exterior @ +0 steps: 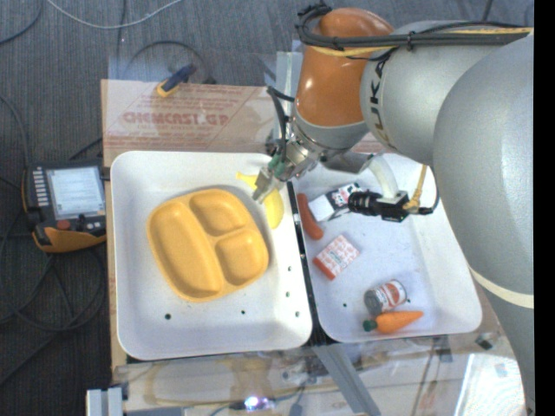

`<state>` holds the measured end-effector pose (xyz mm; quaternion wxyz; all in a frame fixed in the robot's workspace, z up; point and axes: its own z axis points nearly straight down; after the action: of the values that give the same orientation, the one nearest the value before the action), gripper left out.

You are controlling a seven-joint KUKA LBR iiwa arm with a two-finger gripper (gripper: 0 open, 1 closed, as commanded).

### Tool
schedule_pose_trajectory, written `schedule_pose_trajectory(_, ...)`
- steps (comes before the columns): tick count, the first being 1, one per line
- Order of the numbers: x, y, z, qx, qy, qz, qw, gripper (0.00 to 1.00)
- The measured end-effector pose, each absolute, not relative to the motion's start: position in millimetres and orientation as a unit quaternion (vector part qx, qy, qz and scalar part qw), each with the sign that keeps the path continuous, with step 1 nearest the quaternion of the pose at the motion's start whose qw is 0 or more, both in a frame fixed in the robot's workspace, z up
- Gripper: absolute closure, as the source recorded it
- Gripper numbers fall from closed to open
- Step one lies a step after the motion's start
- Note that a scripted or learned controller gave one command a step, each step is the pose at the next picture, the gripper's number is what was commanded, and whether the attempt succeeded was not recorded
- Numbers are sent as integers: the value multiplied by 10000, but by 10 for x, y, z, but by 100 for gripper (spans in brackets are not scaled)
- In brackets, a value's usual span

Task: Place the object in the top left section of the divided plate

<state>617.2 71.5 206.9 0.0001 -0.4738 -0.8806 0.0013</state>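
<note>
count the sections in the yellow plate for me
3. The large section runs along the yellow plate's left side, a smaller section sits at its upper edge, and a third section at its right. None is hidden.

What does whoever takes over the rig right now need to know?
Gripper: low over the left bin, at the upper right edge of the divided plate, right above a yellow object. Grasp not confirmable from this view.
Yellow object: beside the plate's edge, in none of its sections.
Done: approach.
Left: secure the object, then place it in the top left section.
</note>
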Motion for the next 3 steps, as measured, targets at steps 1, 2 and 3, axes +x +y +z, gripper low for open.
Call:
schedule_pose_trajectory(1, 6386, 883, 1843, -4451, -8955, 16, -5, 100)
schedule_pose_trajectory(2, 6393, 644, 1834, -4108, -9117, 19, -6, 100)
schedule_pose_trajectory(3, 6511, 1129, 1817, -5258, -8506, 12, 5, 100)
